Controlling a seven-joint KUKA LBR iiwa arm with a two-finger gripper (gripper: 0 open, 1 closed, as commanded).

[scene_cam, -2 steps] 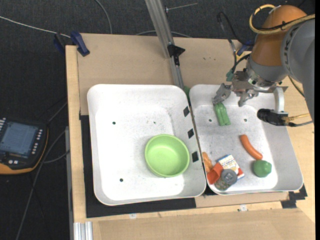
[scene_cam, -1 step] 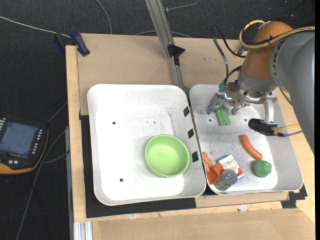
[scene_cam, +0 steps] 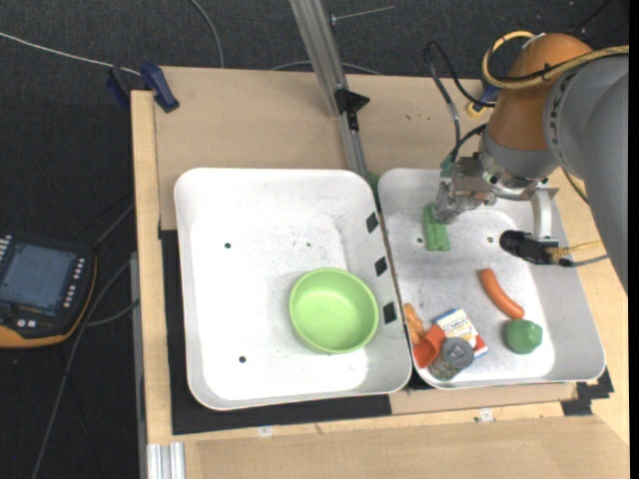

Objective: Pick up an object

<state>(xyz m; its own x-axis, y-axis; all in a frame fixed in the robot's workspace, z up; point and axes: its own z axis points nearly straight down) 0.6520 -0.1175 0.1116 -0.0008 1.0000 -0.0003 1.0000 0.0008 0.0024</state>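
Fingers of the gripper (scene_cam: 446, 206) hang low over the far part of the right bin (scene_cam: 569, 297), right above the upper end of a green block (scene_cam: 436, 232). From this slanted view I cannot tell whether they are spread or pinched, nor whether they touch the block or only hover over it; nothing can be seen clamped between them.

The block lies flat on the bin floor, near the bin's far left corner and close to the wall it shares with the left bin (scene_cam: 200, 267). Its long axis runs roughly from the far edge of the counter (scene_cam: 250, 118) toward the near edge, so it stretches away from the fingers toward the viewer. A grasp across its short width, from left and right, looks the natural choice, and the fingers seem to sit over the block's far end, not its middle.

Well apart, toward the near edge of the same bin, lie an orange carrot (scene_cam: 499, 292), a green round toy (scene_cam: 522, 336) and a small heap of packets (scene_cam: 451, 339). A green bowl (scene_cam: 333, 310) sits in the left bin.
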